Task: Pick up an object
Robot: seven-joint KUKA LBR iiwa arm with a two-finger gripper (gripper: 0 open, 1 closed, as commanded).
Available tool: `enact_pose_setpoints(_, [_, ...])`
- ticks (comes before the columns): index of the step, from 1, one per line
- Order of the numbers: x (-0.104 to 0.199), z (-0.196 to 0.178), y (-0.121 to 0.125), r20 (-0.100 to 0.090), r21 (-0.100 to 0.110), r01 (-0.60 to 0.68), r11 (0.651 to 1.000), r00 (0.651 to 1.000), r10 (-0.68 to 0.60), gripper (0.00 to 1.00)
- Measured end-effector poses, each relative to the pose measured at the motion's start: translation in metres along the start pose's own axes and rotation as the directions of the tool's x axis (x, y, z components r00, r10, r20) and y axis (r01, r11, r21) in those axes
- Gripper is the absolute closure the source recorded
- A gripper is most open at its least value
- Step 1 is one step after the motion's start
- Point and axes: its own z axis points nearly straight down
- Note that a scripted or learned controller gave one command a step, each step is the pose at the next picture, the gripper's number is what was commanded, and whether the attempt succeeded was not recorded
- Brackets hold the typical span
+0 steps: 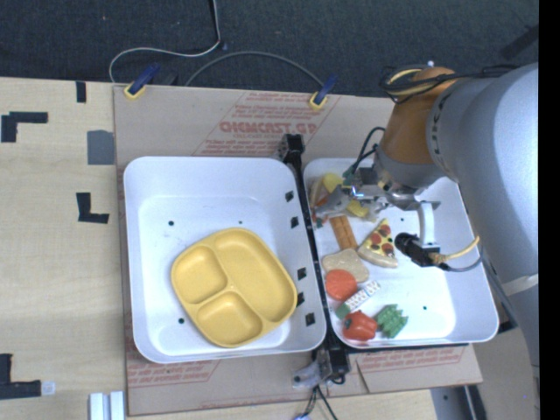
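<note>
Low in the far-left corner of the right bin (pixel 477 309), the claw (pixel 350 195) sits among toy food; I cannot tell its state. Just beside it lie a yellow piece (pixel 331 183) and a breadstick (pixel 342 233), the pizza slice (pixel 380 245) nearer. This looks like the reaching step; next comes closing squarely on one piece, then lifting.

Even, bright overhead light washes the white bins (pixel 210 169) (faint glare on their floors); shadows are soft, focus slightly grainy.
</note>
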Motion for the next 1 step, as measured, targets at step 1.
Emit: enact_pose_setpoints(1, [0.0035, 0.003, 0.0068, -0.001, 0.002, -0.002, 1.0, 1.0, 0.002, 0.0])
